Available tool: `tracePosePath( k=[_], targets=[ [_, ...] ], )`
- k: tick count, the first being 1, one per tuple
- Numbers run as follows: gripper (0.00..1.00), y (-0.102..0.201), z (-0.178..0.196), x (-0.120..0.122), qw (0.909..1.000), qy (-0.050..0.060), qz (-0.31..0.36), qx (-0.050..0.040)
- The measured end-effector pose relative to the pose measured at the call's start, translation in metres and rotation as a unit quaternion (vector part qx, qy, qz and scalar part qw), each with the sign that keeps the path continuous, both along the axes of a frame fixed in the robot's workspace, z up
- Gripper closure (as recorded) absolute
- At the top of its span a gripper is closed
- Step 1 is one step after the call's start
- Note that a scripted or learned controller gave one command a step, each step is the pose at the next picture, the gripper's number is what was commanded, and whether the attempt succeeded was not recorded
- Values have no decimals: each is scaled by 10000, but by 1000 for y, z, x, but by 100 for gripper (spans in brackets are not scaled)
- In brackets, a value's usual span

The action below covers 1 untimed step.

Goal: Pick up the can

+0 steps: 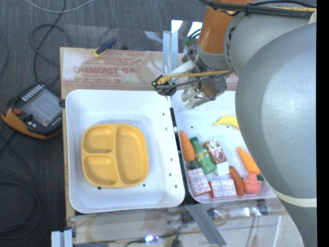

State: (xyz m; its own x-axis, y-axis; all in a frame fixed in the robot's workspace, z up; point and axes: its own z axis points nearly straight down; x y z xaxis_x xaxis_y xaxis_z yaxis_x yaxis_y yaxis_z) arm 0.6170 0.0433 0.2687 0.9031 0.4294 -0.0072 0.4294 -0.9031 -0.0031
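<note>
Two red-and-white labelled pieces lie at the front of the right bin (226,109): one (198,182) near its left wall and one (222,188) beside it. Either could be the can; I cannot tell which. My gripper (197,94) hangs over the far left corner of the right bin, well behind both pieces and apart from them. Nothing shows between it and the bin floor. The grey arm with its orange band (226,19) covers the bin's right side.
The right bin also holds a banana (226,121), two carrots (186,145) (248,160), a green bottle (205,159), a small carton (216,155) and red toy food (251,184). A yellow divided plate (114,155) lies in the left bin (77,112). A pendant (33,111) sits left.
</note>
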Motion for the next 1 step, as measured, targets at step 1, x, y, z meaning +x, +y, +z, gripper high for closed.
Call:
tracePosePath(
  k=[1],
  targets=[
    [100, -19, 62, 5, 9992, -3, -407, -7]
  ],
)
